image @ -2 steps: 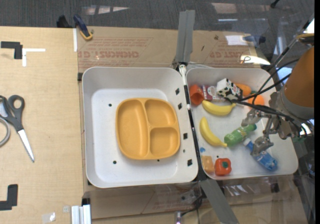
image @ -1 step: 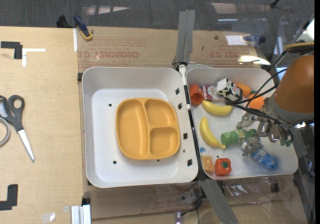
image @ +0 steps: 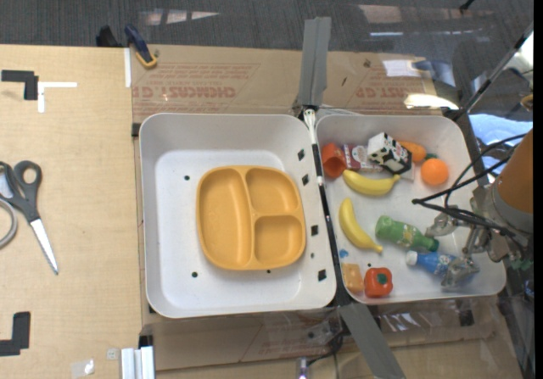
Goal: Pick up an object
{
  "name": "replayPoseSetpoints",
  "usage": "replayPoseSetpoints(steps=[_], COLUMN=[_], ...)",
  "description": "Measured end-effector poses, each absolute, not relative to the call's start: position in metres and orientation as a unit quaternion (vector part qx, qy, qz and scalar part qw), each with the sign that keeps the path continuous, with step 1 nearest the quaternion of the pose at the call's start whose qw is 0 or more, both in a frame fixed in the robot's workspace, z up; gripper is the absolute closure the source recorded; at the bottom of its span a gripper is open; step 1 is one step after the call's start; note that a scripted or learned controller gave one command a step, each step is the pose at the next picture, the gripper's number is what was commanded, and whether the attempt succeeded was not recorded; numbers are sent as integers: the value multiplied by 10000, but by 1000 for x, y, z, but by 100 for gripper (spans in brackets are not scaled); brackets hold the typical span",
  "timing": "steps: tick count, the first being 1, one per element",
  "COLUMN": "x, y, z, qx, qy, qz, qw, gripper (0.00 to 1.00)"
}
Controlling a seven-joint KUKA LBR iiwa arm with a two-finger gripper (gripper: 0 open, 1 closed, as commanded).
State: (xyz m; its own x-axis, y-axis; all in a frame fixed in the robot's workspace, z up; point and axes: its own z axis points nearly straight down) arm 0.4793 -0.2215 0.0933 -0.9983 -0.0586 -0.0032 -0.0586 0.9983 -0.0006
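At the near right corner of the right bin (image: 475, 291), the pincer (image: 459, 271) sits low beside a small blue-and-white bottle (image: 428, 263); whether it is clenched or released I cannot tell. This looks like the reach step, nothing lifted yet. Next it must settle squarely over one item. Farther in lie a red toy (image: 378, 281), a green bottle (image: 405, 233), two bananas (image: 357, 225) and an orange (image: 434, 171).

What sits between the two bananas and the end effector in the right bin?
A green plastic bottle lying on its side, seen in the camera view.
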Motion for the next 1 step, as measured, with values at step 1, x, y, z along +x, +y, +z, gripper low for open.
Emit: replayPoseSetpoints(steps=[1], x=[510], y=[-147], z=[92], qx=[-265], qy=[9996], qz=[3], qw=[21], gripper=[0])
